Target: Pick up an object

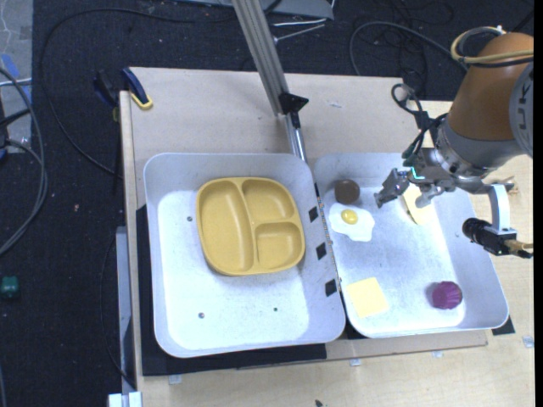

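My gripper (pixel 405 193) hangs over the back part of the right bin (pixel 475 316), its fingers spread open. A pale yellow piece (pixel 417 208) lies on the bin floor just under and between the fingertips; the view does not show them touching it. A fried egg toy (pixel 351 223) lies to the left of the gripper, with a brown round thing (pixel 346 192) behind it. A yellow cheese square (pixel 366 297) sits near the bin's front, and a purple ball-like thing (pixel 446 295) at the front right.
The left bin (pixel 170 312) holds a yellow divided tray (pixel 251 225). A slanted metal pole (pixel 265 49) rises behind the bins, where they meet. Black clips (pixel 322 248) line the seam between the two bins.
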Controlling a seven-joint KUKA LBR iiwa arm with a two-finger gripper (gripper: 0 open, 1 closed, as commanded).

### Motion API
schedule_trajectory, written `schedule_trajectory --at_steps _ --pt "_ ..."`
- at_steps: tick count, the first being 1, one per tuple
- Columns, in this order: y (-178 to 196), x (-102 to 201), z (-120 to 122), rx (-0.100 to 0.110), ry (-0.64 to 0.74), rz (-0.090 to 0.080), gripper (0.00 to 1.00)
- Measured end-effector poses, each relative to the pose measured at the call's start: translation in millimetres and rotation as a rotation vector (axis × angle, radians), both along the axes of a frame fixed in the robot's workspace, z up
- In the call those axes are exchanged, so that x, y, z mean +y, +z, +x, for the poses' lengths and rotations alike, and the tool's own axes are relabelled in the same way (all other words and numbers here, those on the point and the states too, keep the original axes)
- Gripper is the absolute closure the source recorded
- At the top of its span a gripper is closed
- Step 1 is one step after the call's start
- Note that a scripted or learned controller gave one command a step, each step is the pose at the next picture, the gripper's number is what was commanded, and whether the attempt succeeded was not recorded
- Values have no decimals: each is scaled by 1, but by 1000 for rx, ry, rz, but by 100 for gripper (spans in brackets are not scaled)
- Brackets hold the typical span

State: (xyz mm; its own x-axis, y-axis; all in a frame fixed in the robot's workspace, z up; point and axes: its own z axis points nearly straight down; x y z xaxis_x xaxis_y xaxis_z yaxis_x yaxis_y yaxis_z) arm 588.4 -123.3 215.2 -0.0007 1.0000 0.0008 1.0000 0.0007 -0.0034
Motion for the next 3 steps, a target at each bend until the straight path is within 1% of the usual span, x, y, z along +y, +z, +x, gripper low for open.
schedule_trajectory --at_steps 1,2,3 --pt "1 0 1 -3 0 -1 0" --pt "-56 3 10 1 1 -1 0" --pt "-120 4 8 2 -2 0 0"
